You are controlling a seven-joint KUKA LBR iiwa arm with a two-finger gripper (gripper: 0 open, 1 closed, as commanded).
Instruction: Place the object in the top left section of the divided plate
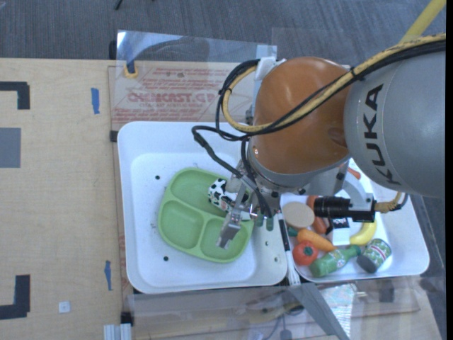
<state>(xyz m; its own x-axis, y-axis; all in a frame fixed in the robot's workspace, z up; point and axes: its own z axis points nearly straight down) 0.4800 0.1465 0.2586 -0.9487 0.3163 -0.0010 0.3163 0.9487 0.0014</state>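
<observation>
A green divided plate [185, 222] lies in the left white bin [138, 190]. A small black-and-white spotted object [217, 190] sits at the plate's upper right edge, close against the gripper's left side. The gripper [231, 227] hangs low over the right part of the plate, just below and right of that object. The big orange and grey wrist [304, 119] hides the bin's far right corner and the gripper's upper part. Whether the object is touched or gripped is not clear from this angle.
The right bin [410, 261] holds several toy foods: a carrot [315, 240], a banana [364, 233], a green can [375, 253], a green bottle [331, 263] and a tan disc [298, 214]. A wooden board [56, 190] lies to the left.
</observation>
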